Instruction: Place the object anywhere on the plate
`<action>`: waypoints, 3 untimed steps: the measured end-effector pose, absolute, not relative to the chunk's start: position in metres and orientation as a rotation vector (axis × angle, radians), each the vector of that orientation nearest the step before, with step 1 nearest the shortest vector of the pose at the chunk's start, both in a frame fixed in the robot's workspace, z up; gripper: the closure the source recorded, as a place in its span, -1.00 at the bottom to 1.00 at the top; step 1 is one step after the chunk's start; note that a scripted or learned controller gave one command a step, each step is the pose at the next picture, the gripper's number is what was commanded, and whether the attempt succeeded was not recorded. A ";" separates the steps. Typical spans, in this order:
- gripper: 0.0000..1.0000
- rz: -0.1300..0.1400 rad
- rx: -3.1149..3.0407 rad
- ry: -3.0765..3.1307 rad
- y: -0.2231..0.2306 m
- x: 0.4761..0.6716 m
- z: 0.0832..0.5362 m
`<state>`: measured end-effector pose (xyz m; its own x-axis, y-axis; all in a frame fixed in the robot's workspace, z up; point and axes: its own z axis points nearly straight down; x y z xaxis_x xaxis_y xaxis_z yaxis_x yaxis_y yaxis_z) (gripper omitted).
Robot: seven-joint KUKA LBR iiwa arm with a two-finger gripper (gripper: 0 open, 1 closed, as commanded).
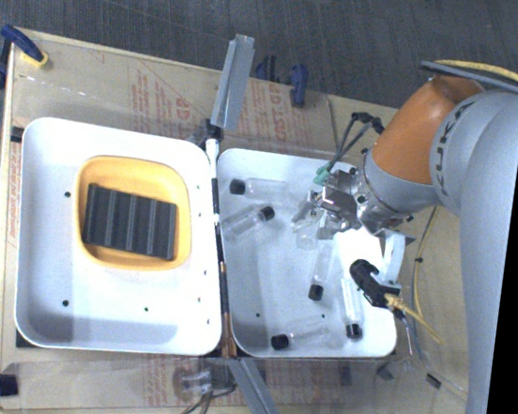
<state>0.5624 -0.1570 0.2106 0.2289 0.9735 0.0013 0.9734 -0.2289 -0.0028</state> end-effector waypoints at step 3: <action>-1.00 0.001 -2.054 -2.377 -0.034 0.624 0.195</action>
